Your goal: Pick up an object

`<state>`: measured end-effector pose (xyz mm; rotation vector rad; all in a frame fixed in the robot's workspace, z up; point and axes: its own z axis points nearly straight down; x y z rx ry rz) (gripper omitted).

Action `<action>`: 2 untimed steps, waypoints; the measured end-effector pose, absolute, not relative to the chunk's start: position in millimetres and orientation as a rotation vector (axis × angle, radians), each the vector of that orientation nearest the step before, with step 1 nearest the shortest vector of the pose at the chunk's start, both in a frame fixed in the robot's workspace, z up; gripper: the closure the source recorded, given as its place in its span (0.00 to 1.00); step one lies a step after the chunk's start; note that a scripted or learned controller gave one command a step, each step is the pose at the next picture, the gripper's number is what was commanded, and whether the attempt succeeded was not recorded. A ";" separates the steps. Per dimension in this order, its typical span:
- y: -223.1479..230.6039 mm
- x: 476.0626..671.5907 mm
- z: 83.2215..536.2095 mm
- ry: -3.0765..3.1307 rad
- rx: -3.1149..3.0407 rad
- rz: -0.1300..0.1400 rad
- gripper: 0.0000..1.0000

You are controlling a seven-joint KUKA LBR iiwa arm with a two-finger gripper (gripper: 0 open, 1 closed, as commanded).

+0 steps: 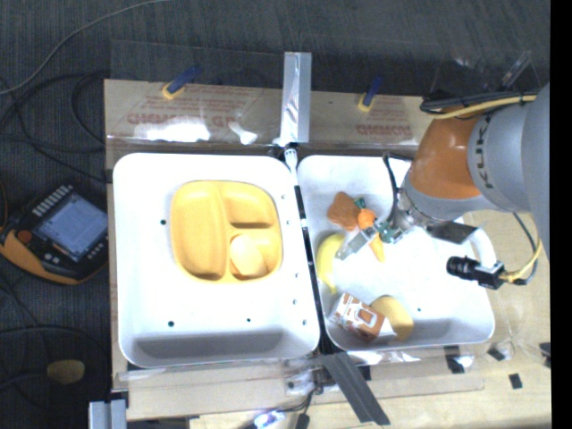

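Table (125,96) holds two white bins side by side. Left bin (143,329) has a yellow divided tray (223,229). Right bin (465,311) has the pickable stuff: yellow fruit (327,256) by the left wall, brown carton (353,318) and potato-like lump (396,316) at the near edge, orange-brown piece (343,210) and small carrot (376,245) mid-bin. Arm (483,164) reaches in from the right. Pincer (365,238) sits low beside the carrot, fingers look spread, nothing gripped. Best move, I'd guess: centre over the carrot, drop, close firmly.
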<state>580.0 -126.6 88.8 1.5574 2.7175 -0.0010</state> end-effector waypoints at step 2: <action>-68.6 598.8 183.5 2.639 1.704 -0.002 1.00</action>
